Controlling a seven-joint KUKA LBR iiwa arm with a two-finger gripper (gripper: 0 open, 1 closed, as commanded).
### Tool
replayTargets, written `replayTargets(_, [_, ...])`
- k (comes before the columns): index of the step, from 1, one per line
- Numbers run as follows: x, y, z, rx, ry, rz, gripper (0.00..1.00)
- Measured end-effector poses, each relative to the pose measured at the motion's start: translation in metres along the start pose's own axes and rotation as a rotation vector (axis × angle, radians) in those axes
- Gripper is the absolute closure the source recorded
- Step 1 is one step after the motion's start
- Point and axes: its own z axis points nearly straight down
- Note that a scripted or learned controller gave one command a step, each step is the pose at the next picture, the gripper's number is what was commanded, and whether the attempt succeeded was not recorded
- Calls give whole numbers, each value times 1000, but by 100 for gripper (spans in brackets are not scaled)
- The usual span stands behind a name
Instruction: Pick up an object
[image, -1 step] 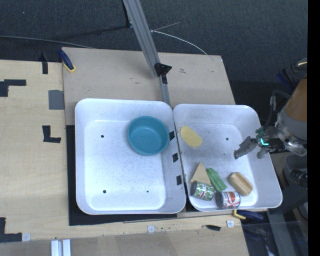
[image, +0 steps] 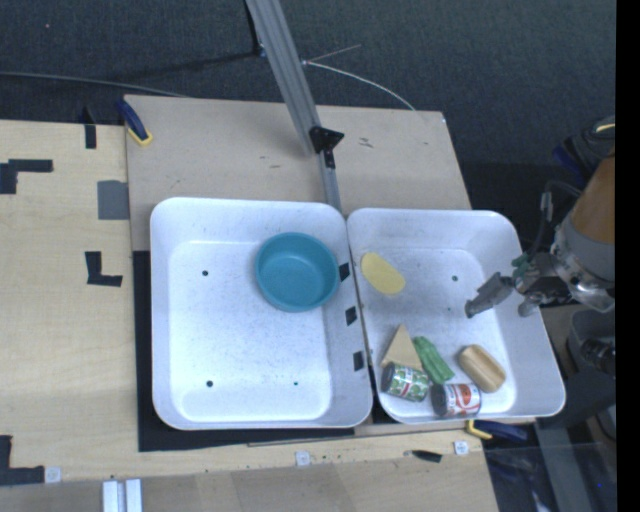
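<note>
The end effector (image: 505, 296) is hovering over the right bin's (image: 440, 225) right side, fingers looking spread and gripping nothing; the brown bread roll (image: 481, 367) is lying nearby below, probably light and squashy; pinching across its middle seems best.

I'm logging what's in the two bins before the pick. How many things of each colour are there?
Blue: 1, the bowl in the left bin
Yellow or tan: 3, the yellow oval, the wedge, the tan roll
Green: 2, the green stick, the green can
Red: 1, the red can
Total: 7
</note>
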Motion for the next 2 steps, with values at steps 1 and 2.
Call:
replayTargets(1, [7,-5,46,4,1,0,0])
replayTargets(2, [10,-9,91,5,1,1,0])
